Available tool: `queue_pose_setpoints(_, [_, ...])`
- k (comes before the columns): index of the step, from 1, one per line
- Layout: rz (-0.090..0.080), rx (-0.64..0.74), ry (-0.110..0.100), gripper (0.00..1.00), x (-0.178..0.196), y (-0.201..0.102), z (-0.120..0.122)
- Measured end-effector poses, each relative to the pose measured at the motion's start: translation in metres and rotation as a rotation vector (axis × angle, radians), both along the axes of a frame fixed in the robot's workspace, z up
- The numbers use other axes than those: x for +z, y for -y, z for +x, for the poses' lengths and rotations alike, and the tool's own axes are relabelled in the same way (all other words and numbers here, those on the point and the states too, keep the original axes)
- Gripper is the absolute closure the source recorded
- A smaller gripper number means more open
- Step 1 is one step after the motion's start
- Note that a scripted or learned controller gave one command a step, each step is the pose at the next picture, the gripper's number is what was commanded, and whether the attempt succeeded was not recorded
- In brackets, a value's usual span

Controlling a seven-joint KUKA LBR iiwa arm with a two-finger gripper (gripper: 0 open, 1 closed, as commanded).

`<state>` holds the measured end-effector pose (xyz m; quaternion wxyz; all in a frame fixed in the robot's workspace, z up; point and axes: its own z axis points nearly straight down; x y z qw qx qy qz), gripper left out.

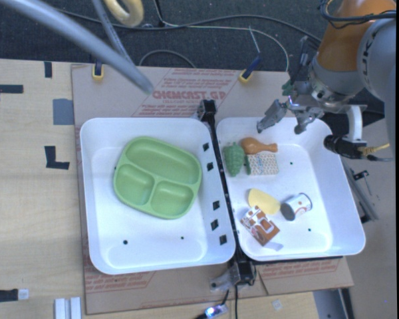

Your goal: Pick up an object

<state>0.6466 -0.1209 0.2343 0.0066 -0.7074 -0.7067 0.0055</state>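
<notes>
Bench (26, 198): two white bins sit side by side.
Left bin (96, 178): a green tray (158, 177) lies in it.
Right bin (326, 198): small toys sit in it, lower right of the frame.
Arm (356, 38): upper right.
Gripper (286, 120): wide open, holding nothing, above the far edge of the right bin.
Toys: green lump (234, 158), chicken leg (258, 145), yellow wedge (263, 201), small can (296, 207), brown box (261, 224).

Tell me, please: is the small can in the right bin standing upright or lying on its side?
Lying on its side. The small can shows its dark round end facing sideways and its body stretched along the right bin's floor.
</notes>
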Motion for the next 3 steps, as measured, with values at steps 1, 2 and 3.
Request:
queue_pose_setpoints(1, [-0.002, 0.003, 0.012, 0.00, 0.007, 0.000, 0.002])
queue_pose_setpoints(2, [-0.001, 0.002, 0.006, 0.00, -0.058, 0.004, 0.007])
queue_pose_setpoints(3, [-0.002, 0.002, 0.007, 0.00, -0.109, 0.011, 0.008])
